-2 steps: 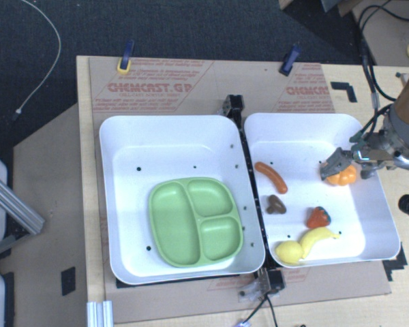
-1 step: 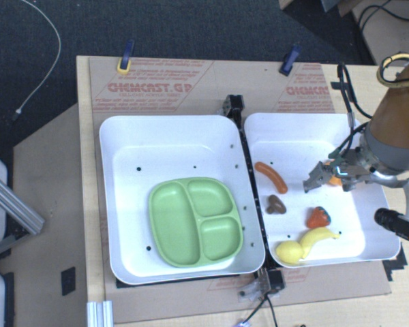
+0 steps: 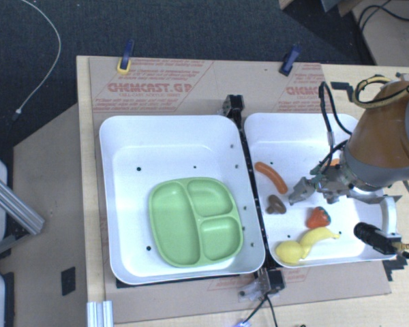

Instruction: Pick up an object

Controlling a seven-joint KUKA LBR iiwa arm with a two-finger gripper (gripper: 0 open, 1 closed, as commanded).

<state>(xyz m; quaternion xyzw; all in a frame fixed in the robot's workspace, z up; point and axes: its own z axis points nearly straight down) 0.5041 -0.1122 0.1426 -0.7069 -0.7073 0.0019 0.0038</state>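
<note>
Where the right bin (image 3: 259, 135) narrows toward its near edge, four small objects lie on its white floor, any of them open to being picked up. A long orange-red piece like a sausage (image 3: 270, 176) lies aslant close to the bin's left wall, about midway along it. Just nearer, a small brown lump (image 3: 277, 205) sits beside the same wall. Toward the middle of the near half rests a red piece with a green top, like a strawberry (image 3: 318, 217). Along the near edge lie a yellow banana-like piece (image 3: 319, 237) and a rounder yellow one, like a lemon (image 3: 290, 252), touching or very nearly touching each other at the near left corner.

The gripper (image 3: 304, 191) hangs over the bin between the brown lump and the strawberry, close above both, with nothing seen between its fingers; whether they are spread or pressed together cannot be told from this angle. The grey arm with its orange band (image 3: 385, 138) covers the bin's right side, and black cables (image 3: 327, 114) loop over its far right corner.

The left bin (image 3: 123, 142) carries a green divided plate (image 3: 195, 221), three compartments, lying in its near half. A black clamp (image 3: 233, 105) grips the far end of the seam where the bins meet. Both stand on a cardboard-covered bench (image 3: 177, 80), with a yellow clip (image 3: 125, 63) and a blue clip (image 3: 289, 61) on its far edge.
</note>
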